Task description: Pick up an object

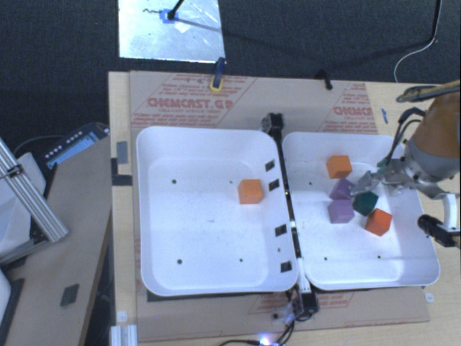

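Hand (369,182) low in right bin (360,265), over clustered blocks.
Grip state unclear. Matte cubes: green (366,203) just beneath, purple (341,210) beside, orange (250,191) alone in smooth white left bin (202,265).

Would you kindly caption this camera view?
Pincer poised over clustered blocks in right bin; lone orange cube in left bin.

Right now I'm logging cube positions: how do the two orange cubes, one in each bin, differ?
The left-bin orange cube sits alone near the bin's middle; the right-bin orange cube sits close to a purple cube. The gripper is far from the left-bin cube and closer to the right-bin one. Both look alike in colour and size.
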`<state>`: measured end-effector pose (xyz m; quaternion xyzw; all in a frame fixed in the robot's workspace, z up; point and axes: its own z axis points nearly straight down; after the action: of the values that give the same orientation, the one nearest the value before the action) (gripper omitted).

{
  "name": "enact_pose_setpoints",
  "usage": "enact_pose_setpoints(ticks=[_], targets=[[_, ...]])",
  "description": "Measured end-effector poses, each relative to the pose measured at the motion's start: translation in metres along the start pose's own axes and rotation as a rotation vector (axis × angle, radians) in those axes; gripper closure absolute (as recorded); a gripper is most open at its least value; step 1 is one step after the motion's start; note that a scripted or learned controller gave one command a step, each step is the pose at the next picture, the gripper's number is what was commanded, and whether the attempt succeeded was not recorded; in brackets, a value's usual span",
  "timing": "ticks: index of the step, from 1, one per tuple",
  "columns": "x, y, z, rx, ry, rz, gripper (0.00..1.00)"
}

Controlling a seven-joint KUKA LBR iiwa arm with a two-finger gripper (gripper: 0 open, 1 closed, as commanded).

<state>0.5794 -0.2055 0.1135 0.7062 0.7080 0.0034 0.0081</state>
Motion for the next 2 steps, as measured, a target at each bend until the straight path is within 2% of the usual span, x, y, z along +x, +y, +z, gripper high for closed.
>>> enact_pose_setpoints(ticks=[1,2], targets=[[-0.003,-0.045,-0.098,0.007,0.002,0.003,0.0],[0.0,-0.079,0.034,0.022,0.009,0.003,0.0]])
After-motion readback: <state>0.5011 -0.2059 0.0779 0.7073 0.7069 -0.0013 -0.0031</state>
